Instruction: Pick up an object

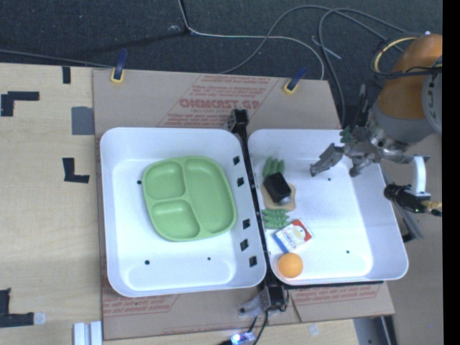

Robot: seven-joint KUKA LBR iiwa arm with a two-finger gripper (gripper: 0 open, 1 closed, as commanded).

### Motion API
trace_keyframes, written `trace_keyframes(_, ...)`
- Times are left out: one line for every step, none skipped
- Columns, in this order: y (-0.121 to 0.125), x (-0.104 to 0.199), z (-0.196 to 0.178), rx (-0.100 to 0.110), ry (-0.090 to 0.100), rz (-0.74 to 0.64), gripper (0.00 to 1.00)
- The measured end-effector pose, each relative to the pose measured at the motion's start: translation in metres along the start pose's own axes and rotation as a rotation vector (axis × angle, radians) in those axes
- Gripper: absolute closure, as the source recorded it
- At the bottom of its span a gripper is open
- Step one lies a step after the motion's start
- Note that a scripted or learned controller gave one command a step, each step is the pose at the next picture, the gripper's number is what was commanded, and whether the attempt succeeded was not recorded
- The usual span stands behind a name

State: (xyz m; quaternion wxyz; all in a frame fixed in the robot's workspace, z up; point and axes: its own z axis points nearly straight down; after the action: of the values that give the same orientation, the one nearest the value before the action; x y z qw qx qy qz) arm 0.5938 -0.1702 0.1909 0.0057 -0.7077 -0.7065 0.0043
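My jaws point(339, 160) are hanging over the far right part of the right bin point(359, 221), spread apart and gripping nothing; one finger point(321, 163) is pointing left toward the bin's middle, the other point(358, 165) sits just right of it. My arm point(410, 99) is reaching in from the right, its orange band point(420, 52) showing at the far right corner.

The things to pick are lying along the left side of this bin, well apart from my jaws. Farthest is a green piece point(273, 167), with a black block point(277, 187) touching its near end. Just nearer is a green leafy bit point(274, 218), then a small packet point(293, 234) in white, red and blue. Nearest of all, an orange ball point(290, 265) is resting by the bin's near left corner.

The left bin point(122, 214) is holding a green divided plate point(189, 198), lying flat in its middle. Both bins are sitting on a cardboard sheet point(208, 99) on the worktop point(43, 192). Cables point(287, 27) are trailing across the dark floor beyond.
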Motion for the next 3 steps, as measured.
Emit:
trace_keyframes(0.003,0.000,-0.007,-0.013,-0.002,-0.003,0.00)
trace_keyframes(-0.007,-0.003,0.051,-0.007,-0.002,-0.002,0.00)
trace_keyframes(-0.006,-0.003,0.103,-0.015,-0.004,-0.002,0.00)
